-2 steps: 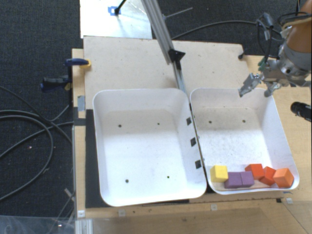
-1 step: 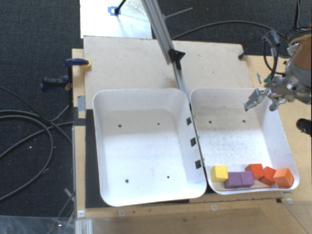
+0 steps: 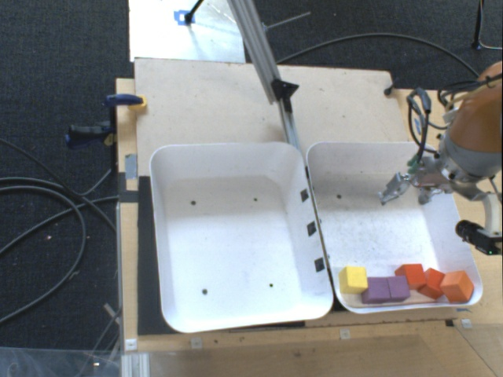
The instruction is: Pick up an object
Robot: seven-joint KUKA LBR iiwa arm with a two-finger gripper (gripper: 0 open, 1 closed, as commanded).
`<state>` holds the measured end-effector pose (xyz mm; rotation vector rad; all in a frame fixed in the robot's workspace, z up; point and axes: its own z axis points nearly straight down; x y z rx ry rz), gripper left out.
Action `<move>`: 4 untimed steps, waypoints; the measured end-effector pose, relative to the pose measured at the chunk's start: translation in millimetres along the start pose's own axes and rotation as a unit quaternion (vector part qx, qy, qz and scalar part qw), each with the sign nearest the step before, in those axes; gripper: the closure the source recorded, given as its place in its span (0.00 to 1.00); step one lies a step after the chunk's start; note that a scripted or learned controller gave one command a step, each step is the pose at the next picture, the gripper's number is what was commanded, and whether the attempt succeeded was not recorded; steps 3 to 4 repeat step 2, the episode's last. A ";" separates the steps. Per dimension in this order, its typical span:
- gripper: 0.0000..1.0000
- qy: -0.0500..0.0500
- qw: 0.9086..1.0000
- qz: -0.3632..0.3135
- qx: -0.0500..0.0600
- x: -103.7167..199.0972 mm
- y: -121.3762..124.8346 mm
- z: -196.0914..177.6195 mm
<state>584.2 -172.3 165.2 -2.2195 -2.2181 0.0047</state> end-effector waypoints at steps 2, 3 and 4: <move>0.00 -0.002 1.000 -0.003 -0.006 -16.3 -6.8 73.6; 0.00 -0.002 1.000 -0.003 -0.006 -16.3 -6.8 73.6; 0.00 -0.002 1.000 -0.003 -0.006 -16.3 -6.8 73.6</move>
